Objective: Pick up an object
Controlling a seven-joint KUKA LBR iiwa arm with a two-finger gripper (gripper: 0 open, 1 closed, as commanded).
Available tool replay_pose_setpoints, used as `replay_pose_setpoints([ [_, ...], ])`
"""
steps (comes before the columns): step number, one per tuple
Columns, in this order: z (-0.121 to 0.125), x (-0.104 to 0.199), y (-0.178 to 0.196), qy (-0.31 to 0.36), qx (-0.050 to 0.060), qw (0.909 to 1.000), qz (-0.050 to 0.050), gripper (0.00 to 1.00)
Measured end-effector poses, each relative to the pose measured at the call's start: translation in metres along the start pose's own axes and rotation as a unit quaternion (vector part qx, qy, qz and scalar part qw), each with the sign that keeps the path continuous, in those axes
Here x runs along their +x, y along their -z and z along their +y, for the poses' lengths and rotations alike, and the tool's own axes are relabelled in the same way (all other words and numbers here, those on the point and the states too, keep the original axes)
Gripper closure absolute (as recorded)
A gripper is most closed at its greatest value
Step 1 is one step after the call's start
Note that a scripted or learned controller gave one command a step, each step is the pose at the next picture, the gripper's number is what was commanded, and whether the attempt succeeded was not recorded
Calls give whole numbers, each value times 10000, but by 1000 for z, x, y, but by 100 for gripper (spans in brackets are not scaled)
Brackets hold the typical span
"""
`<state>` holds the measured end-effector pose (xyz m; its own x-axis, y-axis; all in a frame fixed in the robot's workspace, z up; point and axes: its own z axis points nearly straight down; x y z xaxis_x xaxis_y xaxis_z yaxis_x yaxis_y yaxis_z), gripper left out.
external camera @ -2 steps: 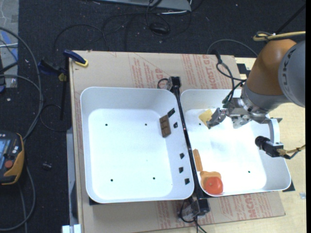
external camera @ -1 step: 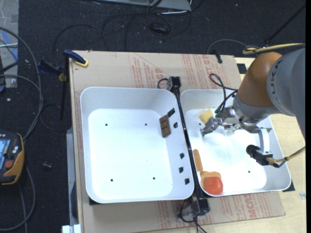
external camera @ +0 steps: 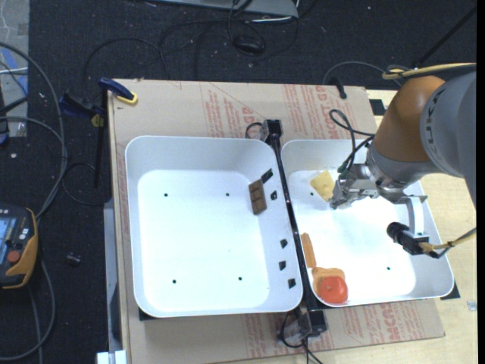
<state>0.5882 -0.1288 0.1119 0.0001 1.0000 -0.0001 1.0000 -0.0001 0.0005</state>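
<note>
— Over on the left, what sits in the left bin [external camera: 151, 165]?
— A small brown block [external camera: 258, 197] by the right wall, long side up and down.
— And the right bin [external camera: 432, 275]?
— An orange spatula [external camera: 324, 274], handle pointing up. A yellow lump [external camera: 323, 183] just beside the gripper [external camera: 341, 196]. I cannot tell how its jaws stand.

Two bins side by side on the bench [external camera: 189, 101], left bin [external camera: 151, 158] and right bin [external camera: 432, 279] touching along their inner walls. In the left bin, a small flat block [external camera: 258, 198] near the right wall, toward the far edge. In the right bin, a pale lump [external camera: 323, 183] near the far left corner with the gripper [external camera: 341, 198] just beside it on the right, and a round object [external camera: 331, 287] in the near left corner, a stick-shaped piece [external camera: 308, 250] just behind it along the left wall.
</note>
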Motion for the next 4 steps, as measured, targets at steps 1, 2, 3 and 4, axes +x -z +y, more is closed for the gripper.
replay_pose_setpoints([
  [1, 5, 3, 61, 4, -22, 10000, -3, 100],
  [2, 6, 3, 114, 3, -20, 10000, -3, 100],
  [3, 7, 3, 147, 2, -10, 10000, -1, 100],
  [4, -9, 49, 139, 19, 7, 10000, 6, 100],
])
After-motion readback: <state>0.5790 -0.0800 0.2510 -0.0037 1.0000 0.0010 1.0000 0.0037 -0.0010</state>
